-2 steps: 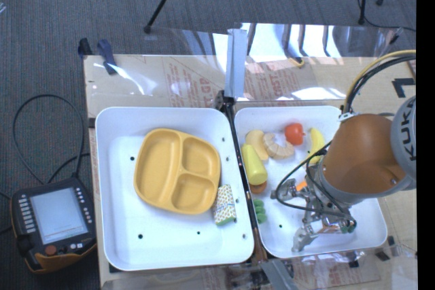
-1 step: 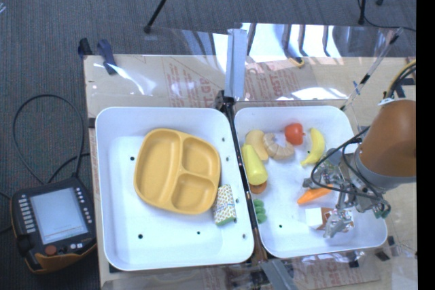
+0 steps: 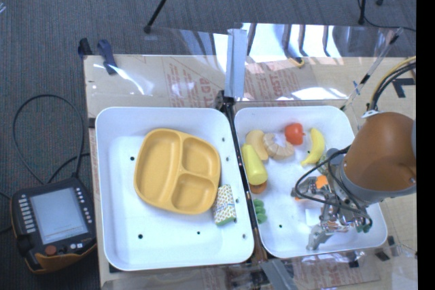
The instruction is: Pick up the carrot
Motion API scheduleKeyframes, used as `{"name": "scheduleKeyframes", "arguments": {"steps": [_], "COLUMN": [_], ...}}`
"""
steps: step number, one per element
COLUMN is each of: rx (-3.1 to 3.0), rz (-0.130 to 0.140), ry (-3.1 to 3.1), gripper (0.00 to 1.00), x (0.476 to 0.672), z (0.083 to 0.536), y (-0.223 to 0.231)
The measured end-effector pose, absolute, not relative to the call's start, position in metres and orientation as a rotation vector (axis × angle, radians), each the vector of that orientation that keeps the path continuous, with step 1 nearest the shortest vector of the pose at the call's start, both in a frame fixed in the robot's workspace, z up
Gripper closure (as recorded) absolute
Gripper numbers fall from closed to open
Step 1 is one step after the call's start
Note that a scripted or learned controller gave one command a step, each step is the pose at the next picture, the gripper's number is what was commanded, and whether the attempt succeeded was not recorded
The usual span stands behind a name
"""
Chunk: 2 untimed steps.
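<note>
- The small orange carrot lies in the right shallow white bin, mostly hidden beneath the arm's wrist.
- The metal end effector hovers just below it; its opening I cannot tell.

Yellow divided plate, red tomato, yellow banana, two white bins.

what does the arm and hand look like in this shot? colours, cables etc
The arm enters from the view's right: a rounded orange band above a grey wrist section. Below it the hand is a small metallic assembly of dark and silver parts, with thin black cables looping beside it. Yellow and black cables run off behind the arm at upper right. Markings too small to read.
</note>
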<state>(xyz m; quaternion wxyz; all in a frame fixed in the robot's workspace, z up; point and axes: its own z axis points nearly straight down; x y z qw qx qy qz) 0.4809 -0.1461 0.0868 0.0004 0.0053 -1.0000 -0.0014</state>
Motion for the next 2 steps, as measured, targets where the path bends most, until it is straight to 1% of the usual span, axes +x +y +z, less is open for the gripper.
{"name": "scheduleKeyframes", "arguments": {"steps": [1, 2], "rx": [0.205, -0.115], "rz": [-0.004, -0.004], "ry": [-3.136, -3.138], "gripper": [0.00, 0.00], "x": [0.550, 0.535], "z": [0.087, 0.087], "y": [-0.117, -0.121]}}
